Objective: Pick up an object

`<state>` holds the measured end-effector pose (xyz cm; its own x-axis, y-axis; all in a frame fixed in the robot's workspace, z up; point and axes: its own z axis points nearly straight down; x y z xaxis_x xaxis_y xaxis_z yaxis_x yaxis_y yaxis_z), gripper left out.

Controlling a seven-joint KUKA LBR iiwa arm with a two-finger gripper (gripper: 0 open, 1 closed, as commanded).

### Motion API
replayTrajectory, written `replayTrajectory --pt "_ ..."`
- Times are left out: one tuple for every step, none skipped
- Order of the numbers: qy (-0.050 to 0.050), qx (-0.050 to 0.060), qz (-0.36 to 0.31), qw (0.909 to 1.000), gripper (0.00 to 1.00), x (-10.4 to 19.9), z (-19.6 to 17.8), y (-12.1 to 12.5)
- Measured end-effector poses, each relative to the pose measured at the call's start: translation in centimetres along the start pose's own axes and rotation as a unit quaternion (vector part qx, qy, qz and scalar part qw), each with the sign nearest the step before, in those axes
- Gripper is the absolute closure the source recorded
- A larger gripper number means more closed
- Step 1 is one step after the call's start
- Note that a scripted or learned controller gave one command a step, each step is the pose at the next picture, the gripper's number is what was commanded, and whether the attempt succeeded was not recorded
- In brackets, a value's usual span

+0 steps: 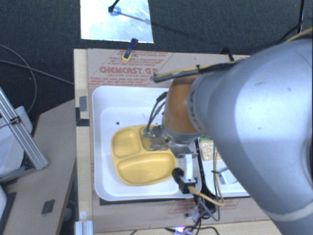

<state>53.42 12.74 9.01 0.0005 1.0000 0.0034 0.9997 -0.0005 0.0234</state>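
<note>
Big smooth grey arm (pixel 254 131), orange band (pixel 178 106) seen above the wrist, dark cables (pixel 155 112) clipped alongside.

The worktop (pixel 122 70) is covered with printed cardboard. Two white bins sit on it: one bin (pixel 105 146) left of the pincer (pixel 152 140), the other bin (pixel 234 192) on its right.

Grey arm (pixel 254 126) from the right, orange-banded wrist (pixel 178 106) bent down, tool (pixel 152 140) low.
</note>
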Motion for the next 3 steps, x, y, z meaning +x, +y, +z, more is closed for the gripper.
replayTrajectory --pt "-0.003 0.003 0.003 1.0 1.0 -9.3 -14.0 1.5" --pt "-0.001 0.01 -0.005 0.9999 1.0 -2.6 -16.5 -0.5" --pt "-0.002 0.014 0.001 0.9999 1.0 -6.4 -12.3 -4.6"
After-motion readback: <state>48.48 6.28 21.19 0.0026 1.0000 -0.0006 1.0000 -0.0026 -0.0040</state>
